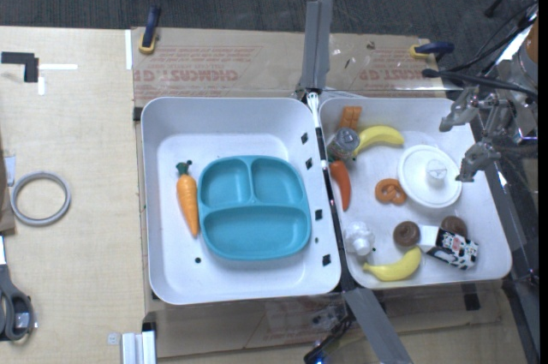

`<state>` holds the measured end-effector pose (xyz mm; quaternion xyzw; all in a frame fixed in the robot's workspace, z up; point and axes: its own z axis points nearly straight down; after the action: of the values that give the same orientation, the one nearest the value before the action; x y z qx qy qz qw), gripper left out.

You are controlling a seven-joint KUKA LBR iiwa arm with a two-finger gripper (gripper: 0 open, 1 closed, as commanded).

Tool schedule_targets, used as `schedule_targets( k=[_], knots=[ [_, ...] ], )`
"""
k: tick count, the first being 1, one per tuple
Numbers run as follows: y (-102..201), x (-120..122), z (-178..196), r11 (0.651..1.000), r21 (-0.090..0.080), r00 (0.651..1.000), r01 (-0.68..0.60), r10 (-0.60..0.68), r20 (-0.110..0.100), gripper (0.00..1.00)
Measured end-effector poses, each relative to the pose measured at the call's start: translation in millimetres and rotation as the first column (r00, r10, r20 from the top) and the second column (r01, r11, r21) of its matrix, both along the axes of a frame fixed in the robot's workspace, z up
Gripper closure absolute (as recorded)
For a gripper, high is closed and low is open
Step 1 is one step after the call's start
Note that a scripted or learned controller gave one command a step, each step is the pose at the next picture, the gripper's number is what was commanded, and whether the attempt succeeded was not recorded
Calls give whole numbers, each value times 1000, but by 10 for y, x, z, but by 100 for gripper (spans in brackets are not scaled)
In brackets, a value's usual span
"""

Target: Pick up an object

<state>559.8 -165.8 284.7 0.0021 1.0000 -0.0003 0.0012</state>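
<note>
Pincer: we see it over the right bin's right rim; its grip we cannot tell.
Left bin: we see a tray and carrot.

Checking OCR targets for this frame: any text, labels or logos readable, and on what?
Red printed lettering on the clear sheet behind the bins: it repeats in rows and appears mirrored or upside down; too blurred to quote.
Grey mark on the round white lid in the right bin: a small raised shape, not readable as text.
Black-and-white cow-patterned carton: patches only, no legible label.
Nothing else carries readable text.
</note>
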Motion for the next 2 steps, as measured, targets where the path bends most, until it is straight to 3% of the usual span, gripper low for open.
schedule_targets(
  k=[1, 2],
  knots=[
    [240, 47, -1406, 951, 0, 951, 311, -311, -2, 0],
    [486, 99, -1928, 931, 0, 931, 366, -366, -1, 0]
  ],
)
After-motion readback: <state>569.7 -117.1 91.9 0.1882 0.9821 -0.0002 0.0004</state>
